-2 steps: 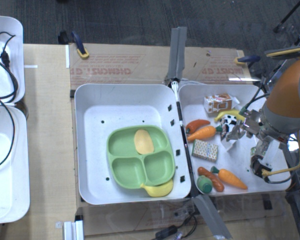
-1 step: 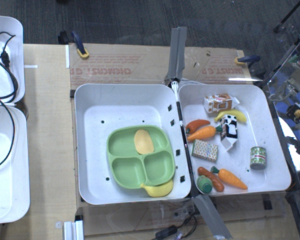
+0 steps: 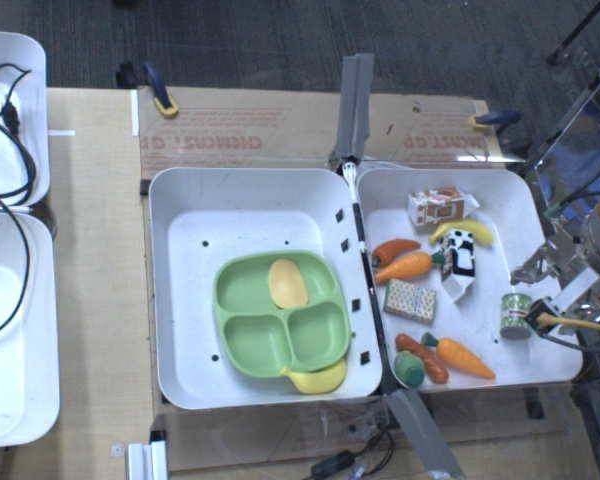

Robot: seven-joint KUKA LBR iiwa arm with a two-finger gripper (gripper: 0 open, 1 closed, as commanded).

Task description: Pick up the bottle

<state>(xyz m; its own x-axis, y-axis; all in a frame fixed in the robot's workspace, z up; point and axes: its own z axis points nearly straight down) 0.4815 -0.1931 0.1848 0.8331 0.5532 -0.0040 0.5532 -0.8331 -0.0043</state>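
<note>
We saw the bottle (image 3: 460, 255), a black-and-white carton shape, mid right bin (image 3: 525, 208), toys crowding it; the gripper (image 3: 560, 283) sat at the rim, jaws unclear.

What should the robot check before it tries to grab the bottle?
1. Bottle found: cannot tell. The black-and-white container in the right bin looks likeliest.
2. Container lies apart from the gripper: ok. The gripper is at the bin's right side.
3. Room around the container: not ok. The banana lies right at its top and a carrot close on its left.
4. Gripper lined up over it: not ok. It is nearer the can.
</note>
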